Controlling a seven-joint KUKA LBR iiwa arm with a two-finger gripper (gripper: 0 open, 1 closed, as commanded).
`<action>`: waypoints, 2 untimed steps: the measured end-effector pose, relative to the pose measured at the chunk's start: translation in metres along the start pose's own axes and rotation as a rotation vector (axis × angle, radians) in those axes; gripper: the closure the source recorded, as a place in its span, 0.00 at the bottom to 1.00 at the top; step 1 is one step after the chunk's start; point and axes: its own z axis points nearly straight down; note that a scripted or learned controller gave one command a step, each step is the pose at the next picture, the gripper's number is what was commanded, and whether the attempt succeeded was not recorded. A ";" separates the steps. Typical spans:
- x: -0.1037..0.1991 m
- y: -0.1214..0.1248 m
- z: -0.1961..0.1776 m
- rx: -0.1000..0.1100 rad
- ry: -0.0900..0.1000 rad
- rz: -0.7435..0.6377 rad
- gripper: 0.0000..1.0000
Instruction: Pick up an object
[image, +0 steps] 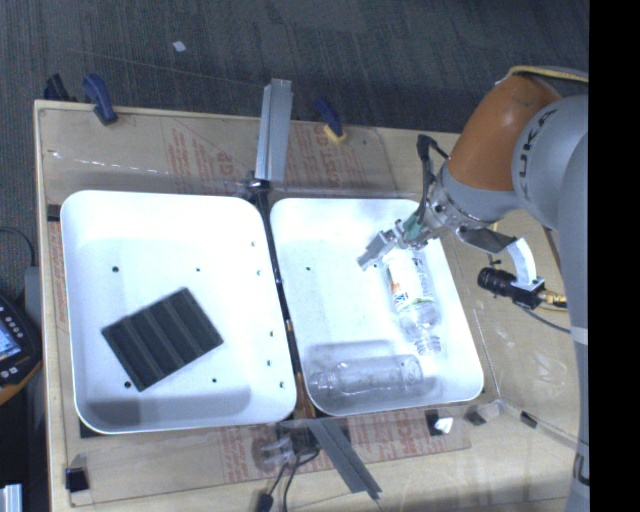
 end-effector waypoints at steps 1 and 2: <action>0.023 0.014 -0.019 0.000 0.000 -0.178 0.00; 0.005 -0.016 0.046 0.005 0.005 -0.081 0.00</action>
